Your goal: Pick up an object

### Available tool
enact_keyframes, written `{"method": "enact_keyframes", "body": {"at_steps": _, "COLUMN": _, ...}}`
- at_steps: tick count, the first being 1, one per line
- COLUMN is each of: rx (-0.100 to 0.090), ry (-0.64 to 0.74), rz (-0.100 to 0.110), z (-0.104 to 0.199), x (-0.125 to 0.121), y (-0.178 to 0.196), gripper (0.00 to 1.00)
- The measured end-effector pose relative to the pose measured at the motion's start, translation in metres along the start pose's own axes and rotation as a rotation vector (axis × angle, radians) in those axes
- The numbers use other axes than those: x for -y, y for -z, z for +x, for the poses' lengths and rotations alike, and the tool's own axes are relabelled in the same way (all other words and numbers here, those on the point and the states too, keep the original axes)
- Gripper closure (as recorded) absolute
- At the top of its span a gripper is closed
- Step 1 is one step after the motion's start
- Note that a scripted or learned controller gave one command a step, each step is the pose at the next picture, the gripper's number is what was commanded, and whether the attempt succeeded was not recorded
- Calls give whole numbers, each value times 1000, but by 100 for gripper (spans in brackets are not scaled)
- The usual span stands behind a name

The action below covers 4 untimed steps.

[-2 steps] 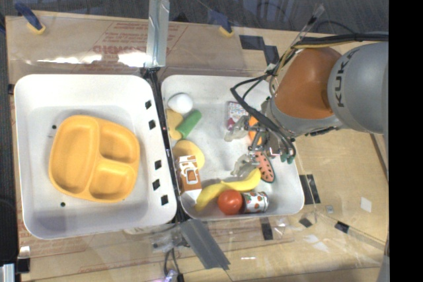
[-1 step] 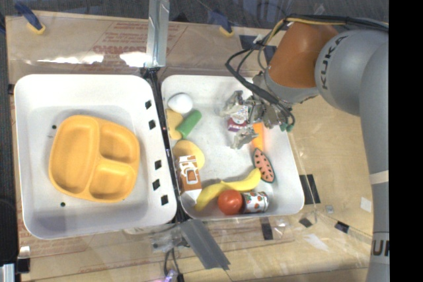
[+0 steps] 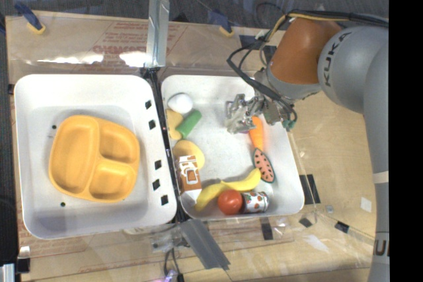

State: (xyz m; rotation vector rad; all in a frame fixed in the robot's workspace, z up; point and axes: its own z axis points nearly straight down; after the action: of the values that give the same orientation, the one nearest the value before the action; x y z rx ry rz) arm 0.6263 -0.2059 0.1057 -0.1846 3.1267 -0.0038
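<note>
Gripper [image 3: 239,114] hangs at bin's 1 o'clock, jaw state unreadable; carrot [image 3: 257,134] at its 4 o'clock, probably light rigid plastic, slick; grip mid-body across width.

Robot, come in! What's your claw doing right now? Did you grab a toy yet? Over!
Claw low in the right bin, nothing seen in it. Carrot right beside it. Banana, tomato, can crowd the near edge.

Gripper [image 3: 239,114] over right bin [image 3: 285,142], beside carrot [image 3: 257,134], yellow tray [image 3: 94,157] in left bin [image 3: 26,142]
</note>
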Motion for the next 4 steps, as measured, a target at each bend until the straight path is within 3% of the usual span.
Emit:
{"method": "enact_keyframes", "body": {"at_steps": 1, "rx": -1, "ry": 1, "rz": 0, "z": 0, "x": 0, "y": 0, "gripper": 0}}
{"method": "enact_keyframes", "body": {"at_steps": 2, "rx": -9, "ry": -99, "rz": -3, "z": 10, "x": -12, "y": -12, "gripper": 0}}
{"method": "enact_keyframes", "body": {"at_steps": 3, "rx": -5, "ry": -94, "rz": -2, "z": 8, "x": -12, "y": -1, "gripper": 100}}
{"method": "enact_keyframes", "body": {"at_steps": 4, "rx": -6, "ry": -93, "rz": -2, "z": 8, "x": -13, "y": -1, "gripper": 0}}
